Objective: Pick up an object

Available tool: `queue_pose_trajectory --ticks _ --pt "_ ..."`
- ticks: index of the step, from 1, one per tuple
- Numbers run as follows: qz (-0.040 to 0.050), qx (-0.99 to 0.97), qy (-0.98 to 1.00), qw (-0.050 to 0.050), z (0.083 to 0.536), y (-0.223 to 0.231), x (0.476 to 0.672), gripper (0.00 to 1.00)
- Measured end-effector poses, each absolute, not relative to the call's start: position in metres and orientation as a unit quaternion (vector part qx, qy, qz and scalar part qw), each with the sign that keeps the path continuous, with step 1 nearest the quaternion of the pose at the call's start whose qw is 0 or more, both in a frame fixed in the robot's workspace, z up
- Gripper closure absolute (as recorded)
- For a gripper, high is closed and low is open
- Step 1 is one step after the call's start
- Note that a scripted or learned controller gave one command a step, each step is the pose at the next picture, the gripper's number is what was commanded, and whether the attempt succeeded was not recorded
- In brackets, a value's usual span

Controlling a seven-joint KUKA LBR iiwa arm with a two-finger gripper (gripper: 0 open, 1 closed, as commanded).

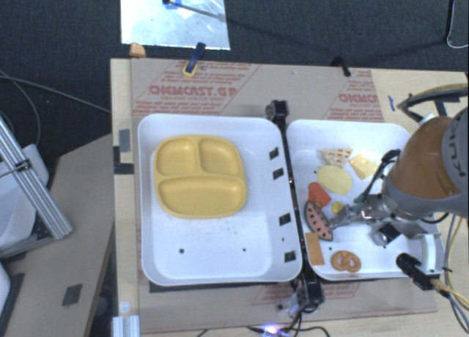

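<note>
Camera view has us looking down on the counter (242,79) with two white bins side by side, and our arm (432,167) reaching in from the right over the right bin (381,255). Our tool (344,215) sits low over the middle of that bin, its tip pointing left toward the divider between the bins. We cannot tell whether it is released or clenched; the tip is too small and cluttered to read, and we see nothing clearly gripped.

Just left of the tool tip lies the sausage (318,220), a dark reddish piece with its long axis running from upper left to lower right, the lower end pointing toward the tool side. Whether the tool touches it we cannot tell. Just above the sausage is a red piece (319,194), and above the tool tip a pale yellow oval (335,179), long axis roughly left to right. Further up from the tool are a wedge (337,157) with its point downward and a yellow cheese block (362,165).

Below and left of the tool, an orange cracker (314,248) lies with its long axis nearly up and down. Below the tool sits a pretzel (345,261).

Well to the left of the tool, the left bin (212,255) holds a yellow divided plate (199,176).
</note>
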State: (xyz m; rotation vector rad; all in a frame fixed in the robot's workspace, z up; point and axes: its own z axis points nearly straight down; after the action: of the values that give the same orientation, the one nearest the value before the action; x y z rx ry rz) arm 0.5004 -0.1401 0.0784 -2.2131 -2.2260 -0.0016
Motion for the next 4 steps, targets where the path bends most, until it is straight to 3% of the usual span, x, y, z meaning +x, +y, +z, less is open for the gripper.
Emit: queue_pose_trajectory --ticks 1,2,3,4 --pt "-0.0054 -0.703 -0.712 -0.005 0.191 -0.076 0.554 0.0" --pt "-0.0016 -0.704 -0.71 0.0 0.186 -0.03 0.566 0.0" --pt "0.0004 -0.706 -0.709 0.002 0.184 -0.006 0.507 0.0" --pt "-0.0016 -0.705 -0.709 -0.001 0.195 -0.007 0.51 1.0"
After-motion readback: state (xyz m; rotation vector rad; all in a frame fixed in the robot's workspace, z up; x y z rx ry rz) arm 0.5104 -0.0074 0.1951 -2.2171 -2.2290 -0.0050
